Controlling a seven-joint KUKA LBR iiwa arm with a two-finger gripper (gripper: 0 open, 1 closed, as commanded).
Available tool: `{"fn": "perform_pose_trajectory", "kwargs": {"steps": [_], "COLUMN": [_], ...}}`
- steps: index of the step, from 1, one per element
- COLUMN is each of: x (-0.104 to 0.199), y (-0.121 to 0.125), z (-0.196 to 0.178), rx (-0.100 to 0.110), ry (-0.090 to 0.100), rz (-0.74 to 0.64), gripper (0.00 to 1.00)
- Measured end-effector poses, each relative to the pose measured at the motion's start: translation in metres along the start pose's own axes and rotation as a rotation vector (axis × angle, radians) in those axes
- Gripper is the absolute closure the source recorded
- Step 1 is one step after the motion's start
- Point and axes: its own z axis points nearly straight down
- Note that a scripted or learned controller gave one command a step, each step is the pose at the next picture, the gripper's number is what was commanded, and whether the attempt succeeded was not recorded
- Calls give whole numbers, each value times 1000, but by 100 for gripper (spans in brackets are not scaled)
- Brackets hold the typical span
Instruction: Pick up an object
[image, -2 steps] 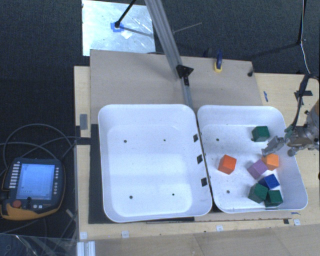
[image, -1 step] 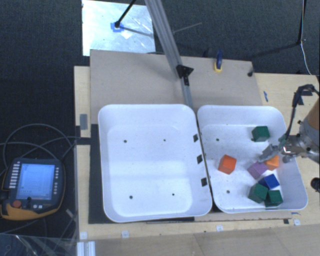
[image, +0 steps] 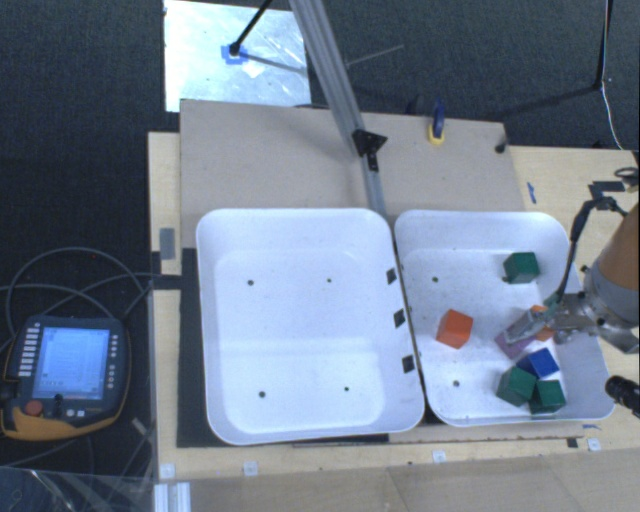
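The right bin (image: 470, 235) holds several small blocks. An orange cube (image: 455, 328) lies near its middle and a green cube (image: 520, 267) sits toward the back right. A blue cube (image: 541, 362) and two green blocks (image: 517, 385) (image: 547, 397) cluster at the front right. A purple block (image: 513, 347) lies just left of the blue one. My gripper (image: 524, 328) reaches in from the right, low over the purple block and partly covering it. Whether it touches the block cannot be made out.
The left bin (image: 300, 235) stands beside the right one, sharing a ridge with black clips (image: 399, 318). A slanted metal pole (image: 340, 80) rises behind the bins. A teach pendant (image: 65, 375) with cables lies on the floor at the left.
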Motion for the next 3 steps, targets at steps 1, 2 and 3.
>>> {"fn": "perform_pose_trajectory", "kwargs": {"steps": [1,2,3], "x": [0,3,3], "y": [2,-1,0], "z": [-14,-76,-76], "rx": [-7,-12,-6], "ry": [-2,-4,-2], "rz": [-4,-4,-3], "gripper": [100,100,100]}}
